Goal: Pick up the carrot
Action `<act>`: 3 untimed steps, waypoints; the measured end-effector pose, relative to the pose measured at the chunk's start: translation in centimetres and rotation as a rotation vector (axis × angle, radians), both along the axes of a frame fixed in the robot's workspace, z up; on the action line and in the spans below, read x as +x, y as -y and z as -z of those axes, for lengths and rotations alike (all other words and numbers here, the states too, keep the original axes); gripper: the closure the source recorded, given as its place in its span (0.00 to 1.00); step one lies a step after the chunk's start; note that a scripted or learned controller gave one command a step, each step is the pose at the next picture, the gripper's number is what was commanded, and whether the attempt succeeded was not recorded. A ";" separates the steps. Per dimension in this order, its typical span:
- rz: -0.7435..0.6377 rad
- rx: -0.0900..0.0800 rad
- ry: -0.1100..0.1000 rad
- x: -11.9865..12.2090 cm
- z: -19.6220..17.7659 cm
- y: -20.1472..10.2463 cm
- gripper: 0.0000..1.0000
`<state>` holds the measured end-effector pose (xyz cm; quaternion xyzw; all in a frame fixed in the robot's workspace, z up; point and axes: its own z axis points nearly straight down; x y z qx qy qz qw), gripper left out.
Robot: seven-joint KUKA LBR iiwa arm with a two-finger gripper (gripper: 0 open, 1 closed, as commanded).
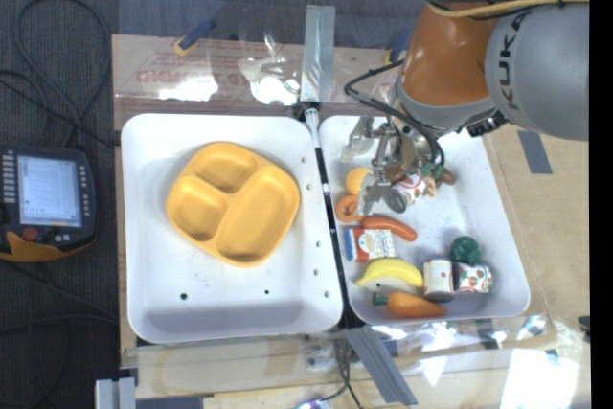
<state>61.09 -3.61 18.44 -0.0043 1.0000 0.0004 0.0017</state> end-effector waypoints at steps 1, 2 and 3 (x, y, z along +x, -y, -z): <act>-0.036 -0.003 0.000 5.8 0.0 2.1 0.00; -0.045 -0.002 0.000 5.8 0.0 0.0 0.00; -0.036 -0.002 -0.003 -6.0 0.0 -2.6 0.00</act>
